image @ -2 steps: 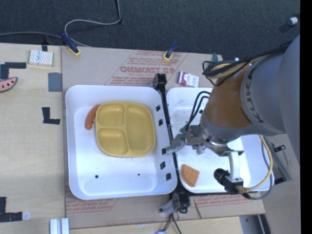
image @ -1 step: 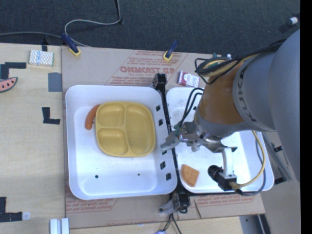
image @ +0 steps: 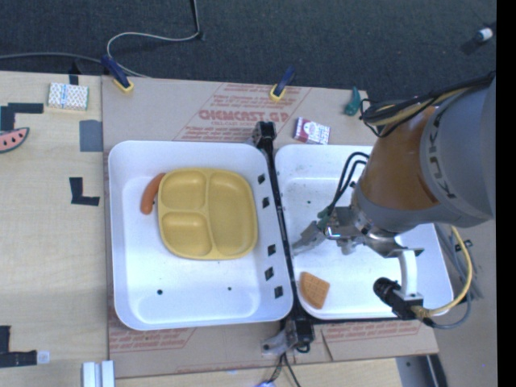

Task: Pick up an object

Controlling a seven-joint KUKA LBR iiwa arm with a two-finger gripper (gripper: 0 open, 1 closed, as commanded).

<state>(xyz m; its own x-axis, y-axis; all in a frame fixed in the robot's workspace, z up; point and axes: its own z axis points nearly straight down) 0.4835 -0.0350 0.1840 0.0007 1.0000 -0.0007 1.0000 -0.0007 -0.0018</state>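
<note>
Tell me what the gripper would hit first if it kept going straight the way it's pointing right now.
The gripper points toward the view's left, low over the right bin. Straight on, it would probably first meet the divider where the two bins meet, then the left bin's yellow tray. Its height is unclear, so it might pass over the divider.

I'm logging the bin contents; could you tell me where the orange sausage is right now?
The orange sausage lies in the left bin, against the upper-left edge of the yellow divided plate.

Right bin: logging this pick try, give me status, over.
End effector low over right bin, near its left wall. Orange toast-like piece lies free at the bin's front, not gripped. Yellow divided plate and hot dog sit in left bin.
</note>
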